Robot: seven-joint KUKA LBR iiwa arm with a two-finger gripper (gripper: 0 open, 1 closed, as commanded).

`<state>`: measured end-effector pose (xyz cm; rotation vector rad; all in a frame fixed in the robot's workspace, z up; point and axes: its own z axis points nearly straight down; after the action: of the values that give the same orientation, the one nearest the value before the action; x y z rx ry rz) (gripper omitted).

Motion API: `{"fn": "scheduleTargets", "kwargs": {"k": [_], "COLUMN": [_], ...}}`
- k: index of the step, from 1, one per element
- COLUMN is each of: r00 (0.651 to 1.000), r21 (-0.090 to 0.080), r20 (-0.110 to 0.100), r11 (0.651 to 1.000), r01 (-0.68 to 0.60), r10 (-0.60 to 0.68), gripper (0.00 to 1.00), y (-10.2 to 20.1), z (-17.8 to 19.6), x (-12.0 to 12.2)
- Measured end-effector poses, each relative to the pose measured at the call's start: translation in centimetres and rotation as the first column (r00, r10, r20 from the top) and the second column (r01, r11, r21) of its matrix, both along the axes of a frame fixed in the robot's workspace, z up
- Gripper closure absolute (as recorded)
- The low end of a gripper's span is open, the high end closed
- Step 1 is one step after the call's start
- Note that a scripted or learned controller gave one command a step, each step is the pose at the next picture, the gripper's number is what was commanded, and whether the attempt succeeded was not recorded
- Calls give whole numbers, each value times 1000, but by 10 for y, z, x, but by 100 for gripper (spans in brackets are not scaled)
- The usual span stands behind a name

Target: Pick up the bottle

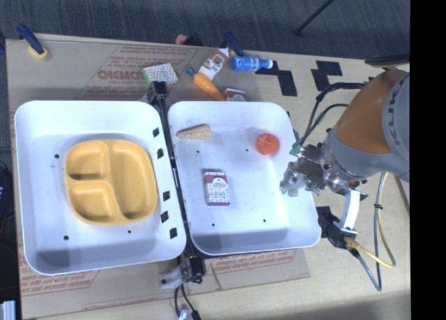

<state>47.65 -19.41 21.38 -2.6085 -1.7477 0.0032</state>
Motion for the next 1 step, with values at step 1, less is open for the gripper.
{"fn": "scheduleTargets", "kwargs": {"k": [1], "r00": [961], "r21": [2], "r20": [-5], "r11": [961], "r01": [277], "r10": [-277], "gripper": [100], "y": [14], "z": [-47], "x": [-1]}}
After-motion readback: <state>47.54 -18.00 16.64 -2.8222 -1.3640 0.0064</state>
